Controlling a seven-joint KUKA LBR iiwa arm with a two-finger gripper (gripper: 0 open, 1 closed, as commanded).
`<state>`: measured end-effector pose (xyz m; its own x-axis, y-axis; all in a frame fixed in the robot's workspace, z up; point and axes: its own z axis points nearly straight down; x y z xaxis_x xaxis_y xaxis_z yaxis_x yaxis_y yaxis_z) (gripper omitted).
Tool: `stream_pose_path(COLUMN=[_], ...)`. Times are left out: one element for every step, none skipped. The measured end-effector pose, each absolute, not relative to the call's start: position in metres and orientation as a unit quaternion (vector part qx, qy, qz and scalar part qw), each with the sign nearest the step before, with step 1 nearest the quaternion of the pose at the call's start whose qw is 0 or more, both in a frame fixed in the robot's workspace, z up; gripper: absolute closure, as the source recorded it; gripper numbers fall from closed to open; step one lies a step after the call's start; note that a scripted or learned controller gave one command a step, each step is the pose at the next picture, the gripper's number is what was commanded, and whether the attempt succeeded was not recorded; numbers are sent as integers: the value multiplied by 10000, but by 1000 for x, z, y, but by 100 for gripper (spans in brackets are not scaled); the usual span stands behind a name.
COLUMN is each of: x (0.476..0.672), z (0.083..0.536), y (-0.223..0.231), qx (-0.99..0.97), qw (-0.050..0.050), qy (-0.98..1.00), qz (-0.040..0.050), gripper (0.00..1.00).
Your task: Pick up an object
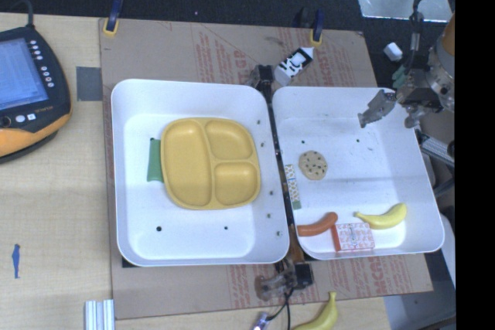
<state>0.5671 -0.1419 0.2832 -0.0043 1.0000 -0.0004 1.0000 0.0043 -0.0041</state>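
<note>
White right bin point(402, 166) holds a cookie point(313, 165) at centre, a sausage point(317, 225), a red packet point(353, 236) and a banana point(382, 216) along its near edge. The gripper point(390, 110) hovers over the bin's far right corner, nothing visibly between its fingers (opening: cannot tell).

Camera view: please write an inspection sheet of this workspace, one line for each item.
Surface: cardboard sheet on wooden bench, two white bins side by side.
Job's things: right bin holds cookie, banana, orange sausage, small packet.
Clutter: left bin holds yellow divided tray over a green item; second banana outside the bins.
Grippers: gripper above right bin's far corner, holding nothing visible.
Cables: cable at front edge.
Surroundings: handheld controller at left.
</note>
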Motion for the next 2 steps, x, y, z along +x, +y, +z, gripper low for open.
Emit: stream_pose_path(x=[568, 568], z=[124, 91], y=[-117, -103], qx=[-7050, -7049], qw=[25, 22], qy=[-7092, -7093], qz=[28, 25], gripper=[0, 0])
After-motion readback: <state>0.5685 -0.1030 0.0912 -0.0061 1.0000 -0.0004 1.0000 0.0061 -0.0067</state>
